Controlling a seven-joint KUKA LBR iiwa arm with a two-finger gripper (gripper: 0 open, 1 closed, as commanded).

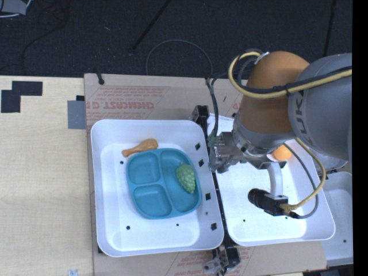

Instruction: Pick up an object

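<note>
Arm [276,96] hangs over right bin [259,232]; claw [221,157] sits near divider between bins, state cannot tell. Candidates in left bin [109,223]: drumstick [140,148] beside blue tray [154,200], green lump [186,177] in tray's right compartment. Orange thing [282,152] peeks under wrist. Risks: claw clips bin wall crossing over; lump rolls away; tray lifts too.

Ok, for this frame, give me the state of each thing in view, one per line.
Blue divided plate: flat in the left bin.
Green grape bunch: lying in the plate's right compartment.
Drumstick toy: on the bin floor, beside the plate's top edge.
Orange object: in the right bin, partly hidden by the arm.
</note>
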